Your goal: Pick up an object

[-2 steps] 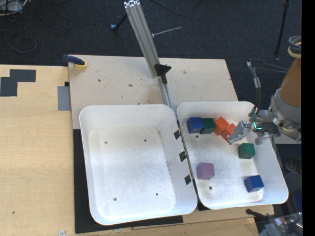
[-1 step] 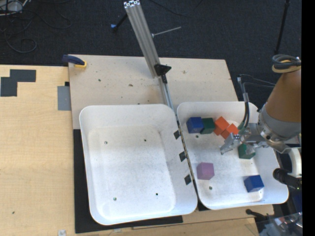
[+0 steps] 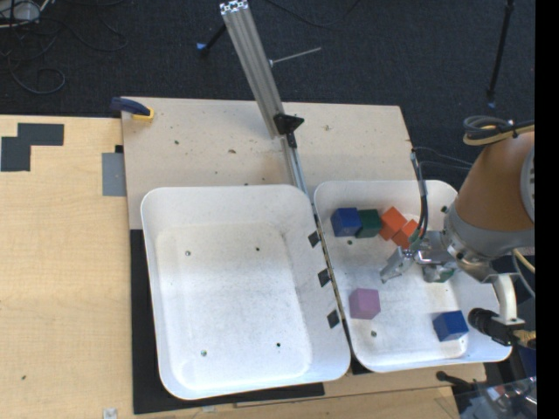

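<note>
Seemingly gripper (image 3: 395, 267) low in right bin (image 3: 410, 360) beside orange block (image 3: 398, 225), grip unclear, no legible writing

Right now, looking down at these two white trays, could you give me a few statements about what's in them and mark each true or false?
1. All the blocks lie in the right bin. True.
2. The purple block touches the green block. False: it lies apart, nearer the front.
3. There are two blue blocks, one at the back and one near the front corner. True.
4. The orange block sits in the left bin. False: it is in the right bin, beside the green block.
5. The gripper hovers over the left bin. False: it is over the right bin.
</note>
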